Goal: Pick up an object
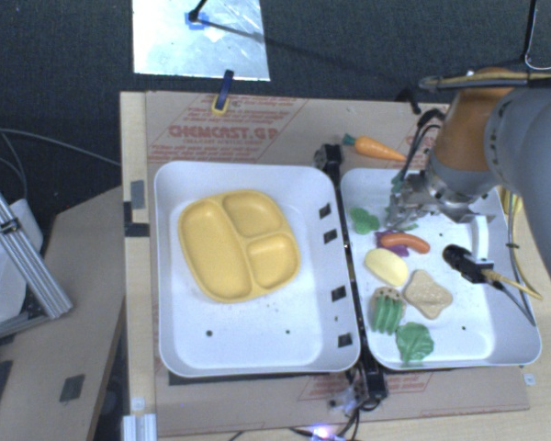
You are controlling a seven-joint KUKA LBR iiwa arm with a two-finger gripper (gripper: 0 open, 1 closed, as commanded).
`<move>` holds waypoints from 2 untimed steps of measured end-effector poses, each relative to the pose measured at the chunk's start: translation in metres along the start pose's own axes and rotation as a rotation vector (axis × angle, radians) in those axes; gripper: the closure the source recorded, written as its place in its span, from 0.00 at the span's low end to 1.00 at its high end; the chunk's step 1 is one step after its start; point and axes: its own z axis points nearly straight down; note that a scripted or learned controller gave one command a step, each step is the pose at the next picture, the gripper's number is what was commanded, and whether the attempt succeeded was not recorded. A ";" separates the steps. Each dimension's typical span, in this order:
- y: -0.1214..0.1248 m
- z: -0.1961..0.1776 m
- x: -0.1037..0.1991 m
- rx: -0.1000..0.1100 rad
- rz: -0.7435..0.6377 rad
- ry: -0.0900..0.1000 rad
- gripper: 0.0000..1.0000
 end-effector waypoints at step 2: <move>-0.001 -0.133 0.207 -0.004 -0.013 0.006 1.00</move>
